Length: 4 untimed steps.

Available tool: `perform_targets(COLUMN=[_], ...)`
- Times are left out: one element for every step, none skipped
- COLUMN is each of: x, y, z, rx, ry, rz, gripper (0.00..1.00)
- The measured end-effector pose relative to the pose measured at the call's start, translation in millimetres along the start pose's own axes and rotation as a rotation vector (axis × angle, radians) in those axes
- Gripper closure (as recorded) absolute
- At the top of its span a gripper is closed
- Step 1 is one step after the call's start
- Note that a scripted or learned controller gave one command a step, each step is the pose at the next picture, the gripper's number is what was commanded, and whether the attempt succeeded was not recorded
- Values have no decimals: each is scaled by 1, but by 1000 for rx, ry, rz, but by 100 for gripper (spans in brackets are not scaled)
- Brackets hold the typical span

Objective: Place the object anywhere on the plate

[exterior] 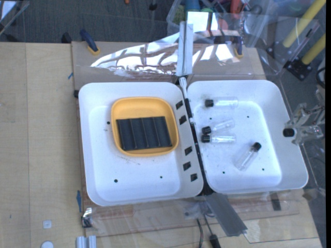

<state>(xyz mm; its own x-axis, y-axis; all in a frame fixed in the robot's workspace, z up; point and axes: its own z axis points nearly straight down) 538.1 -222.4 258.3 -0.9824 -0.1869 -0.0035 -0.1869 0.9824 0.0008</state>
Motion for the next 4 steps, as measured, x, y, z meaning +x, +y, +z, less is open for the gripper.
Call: perform_targets(x=[-14, -40, -56, -66], y=[-2, -7, -9, -12], z=[-7, -38, -46, -70], rx=[3, 3, 2, 2], ry=[-5, -6, -5, -5], rz=[-236, -407, -663, -947], gripper=[100, 100, 100, 100])
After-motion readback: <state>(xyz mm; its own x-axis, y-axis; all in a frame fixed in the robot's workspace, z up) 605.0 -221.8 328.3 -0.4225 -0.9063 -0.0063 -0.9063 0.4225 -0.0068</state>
